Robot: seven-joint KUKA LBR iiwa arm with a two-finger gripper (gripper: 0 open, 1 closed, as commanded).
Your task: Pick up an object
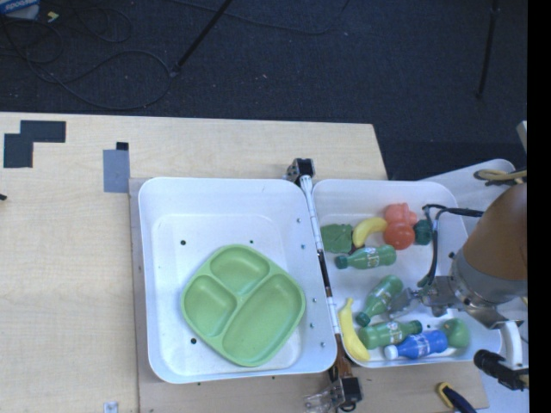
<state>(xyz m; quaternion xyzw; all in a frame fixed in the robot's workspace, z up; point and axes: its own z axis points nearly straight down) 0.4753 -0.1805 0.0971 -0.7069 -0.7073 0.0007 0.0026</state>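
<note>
Over right bin (344, 192), we see gripper (419, 298) low among green bottles (380, 298), near blue bottle (422, 346), bananas; finger state we cannot tell. Green divided plate (244, 304) sits in left bin (155, 231).

Grey arm with orange band (504, 248) cut off at right edge, gripper (428, 296) fingers too small and cluttered to read, round green object (457, 333) partly hidden under wrist, yellow-handled tool (454, 397) clipped by bottom edge.
</note>
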